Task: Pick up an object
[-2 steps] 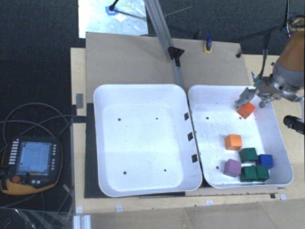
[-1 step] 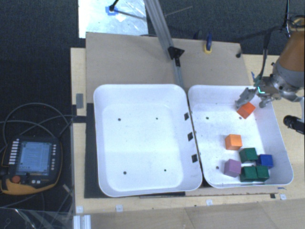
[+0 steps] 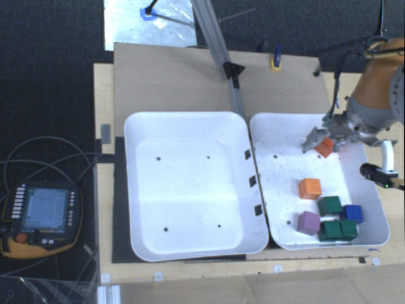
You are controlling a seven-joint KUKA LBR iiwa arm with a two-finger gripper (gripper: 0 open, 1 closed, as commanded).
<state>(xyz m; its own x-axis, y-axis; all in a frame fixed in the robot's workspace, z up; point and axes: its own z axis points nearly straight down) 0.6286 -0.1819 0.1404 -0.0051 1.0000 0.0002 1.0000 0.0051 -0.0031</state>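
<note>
Orange-red block [image 3: 324, 147] between the pincer [image 3: 323, 143] fingers, pincer clamped on it, above right bin [image 3: 278, 170]

words: none can be read | numbers: none can be read | hand controller [image 3: 43, 215] left of the bench: its screen glows, but the marks on it are too small to read | blocks: no labels seen
</note>
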